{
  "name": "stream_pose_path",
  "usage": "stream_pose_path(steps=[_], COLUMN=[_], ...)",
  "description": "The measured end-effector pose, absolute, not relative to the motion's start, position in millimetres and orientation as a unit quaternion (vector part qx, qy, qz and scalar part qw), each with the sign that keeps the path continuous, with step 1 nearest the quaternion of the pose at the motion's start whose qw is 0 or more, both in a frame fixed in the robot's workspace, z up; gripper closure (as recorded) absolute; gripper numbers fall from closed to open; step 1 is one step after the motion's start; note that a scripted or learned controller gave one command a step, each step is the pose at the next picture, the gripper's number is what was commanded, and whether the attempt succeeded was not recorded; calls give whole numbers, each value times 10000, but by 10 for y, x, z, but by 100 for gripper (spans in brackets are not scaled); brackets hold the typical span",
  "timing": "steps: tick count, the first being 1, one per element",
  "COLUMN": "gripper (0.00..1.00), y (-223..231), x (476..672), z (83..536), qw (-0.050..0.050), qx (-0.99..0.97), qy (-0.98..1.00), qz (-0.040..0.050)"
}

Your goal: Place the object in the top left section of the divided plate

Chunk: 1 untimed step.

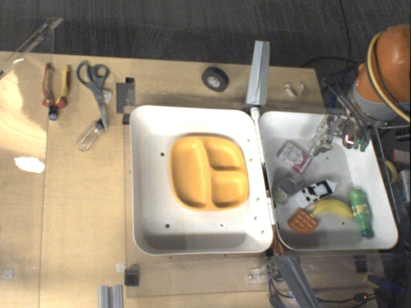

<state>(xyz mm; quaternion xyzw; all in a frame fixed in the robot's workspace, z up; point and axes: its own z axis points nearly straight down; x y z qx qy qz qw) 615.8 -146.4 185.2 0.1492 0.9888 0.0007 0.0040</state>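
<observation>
Claw point(327, 136) poised over right bin's point(379, 172) upper corner, grip state unclear. Objects clustered below; banana point(331, 208) possibly the target. Yellow divided plate point(209, 171) bare. Risk: snagging neighbouring clutter.

The yellow moulded plastic divided plate point(209, 171) is lying flat in the middle of the left shallow white bin point(151, 226), its three sections bare.
</observation>
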Motion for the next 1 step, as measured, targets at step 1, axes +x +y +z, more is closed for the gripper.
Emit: stream_pose_path(steps=[1], gripper=[100], y=[-1745], x=[5360], z=[2231], qw=[54], qx=[1030], qy=[9947], qz=[-6])
